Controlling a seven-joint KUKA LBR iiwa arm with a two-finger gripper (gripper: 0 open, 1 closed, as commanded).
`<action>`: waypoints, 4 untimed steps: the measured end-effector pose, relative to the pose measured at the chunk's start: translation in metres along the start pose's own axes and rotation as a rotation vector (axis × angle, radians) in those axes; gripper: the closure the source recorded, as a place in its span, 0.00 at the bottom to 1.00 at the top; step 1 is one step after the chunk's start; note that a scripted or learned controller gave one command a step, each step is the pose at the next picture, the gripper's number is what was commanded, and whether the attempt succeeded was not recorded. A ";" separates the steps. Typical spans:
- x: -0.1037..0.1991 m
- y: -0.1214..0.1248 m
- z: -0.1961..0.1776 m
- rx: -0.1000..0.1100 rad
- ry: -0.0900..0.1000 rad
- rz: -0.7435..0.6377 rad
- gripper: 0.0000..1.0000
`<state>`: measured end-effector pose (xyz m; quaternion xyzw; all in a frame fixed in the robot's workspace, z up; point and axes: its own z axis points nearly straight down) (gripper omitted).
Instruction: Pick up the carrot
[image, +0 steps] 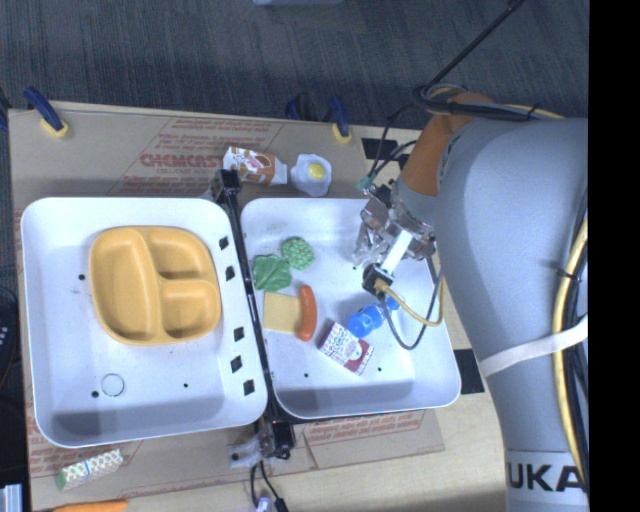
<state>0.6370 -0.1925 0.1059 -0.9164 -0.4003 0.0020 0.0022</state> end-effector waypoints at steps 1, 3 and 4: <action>-0.002 -0.002 -0.145 -0.004 0.002 -0.039 1.00; 0.002 0.020 -0.187 -0.003 0.001 -0.093 1.00; 0.004 0.020 -0.197 0.000 0.001 -0.100 1.00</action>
